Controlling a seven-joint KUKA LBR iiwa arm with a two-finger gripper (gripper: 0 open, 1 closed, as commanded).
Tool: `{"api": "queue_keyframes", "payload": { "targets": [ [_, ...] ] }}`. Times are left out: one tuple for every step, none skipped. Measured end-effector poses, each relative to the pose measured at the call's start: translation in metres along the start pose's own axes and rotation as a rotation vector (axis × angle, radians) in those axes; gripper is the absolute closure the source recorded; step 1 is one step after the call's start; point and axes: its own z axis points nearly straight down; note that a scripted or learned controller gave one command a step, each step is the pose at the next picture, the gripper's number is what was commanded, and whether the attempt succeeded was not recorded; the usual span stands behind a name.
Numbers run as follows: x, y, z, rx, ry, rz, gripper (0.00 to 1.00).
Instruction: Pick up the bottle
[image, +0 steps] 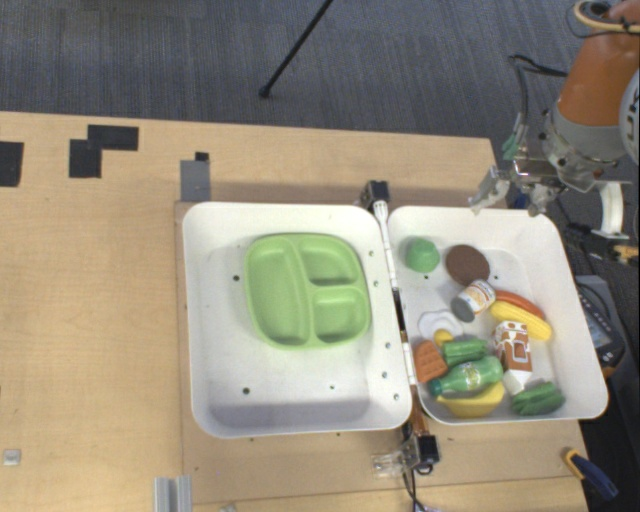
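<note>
The bottle (468, 377) is green and lies on its side near the front of the right bin (570, 290), resting on a yellow banana (472, 403) amid other toy foods. My gripper (511, 192) hangs over the far rim of that bin, well behind the bottle, below the arm's orange band (595, 82). Its fingers stand apart, open, with nothing between them.
Crowded around the bottle are a green vegetable (463, 350), a carton (515, 348), a waffle-like piece (430, 362) and a small can (473, 299). A green ball (422, 254) and a brown disc (466, 263) lie farther back. The left bin (215, 330) holds a green divided plate (306, 289).
</note>
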Motion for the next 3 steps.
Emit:
{"api": "queue_keyframes", "payload": {
  "targets": [
    [0.060, 0.004, -0.151, -0.003, 0.000, 0.266, 0.00],
    [0.073, 0.006, -0.128, 0.001, 0.000, 0.580, 0.00],
    [0.086, 0.007, -0.134, 0.001, 0.000, 1.014, 0.00]
  ]
}}
